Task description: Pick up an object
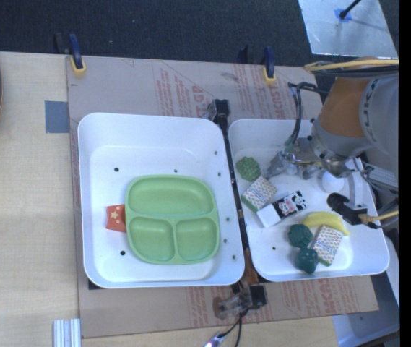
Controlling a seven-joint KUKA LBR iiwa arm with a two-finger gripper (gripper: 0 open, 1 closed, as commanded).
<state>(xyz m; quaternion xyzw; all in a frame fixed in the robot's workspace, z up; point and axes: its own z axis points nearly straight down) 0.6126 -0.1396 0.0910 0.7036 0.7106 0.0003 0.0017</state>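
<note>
My gripper hangs over the upper middle of the right bin, just right of a round green object and above a patterned box. It has nothing visibly in its grasp. Lower in the same bin lie a white and black box, a yellow banana, two dark green lumps and a second patterned box.
The left bin holds a green divided plate and a small red block to the plate's left. The arm's grey body with its orange band covers the right bin's upper right corner.
</note>
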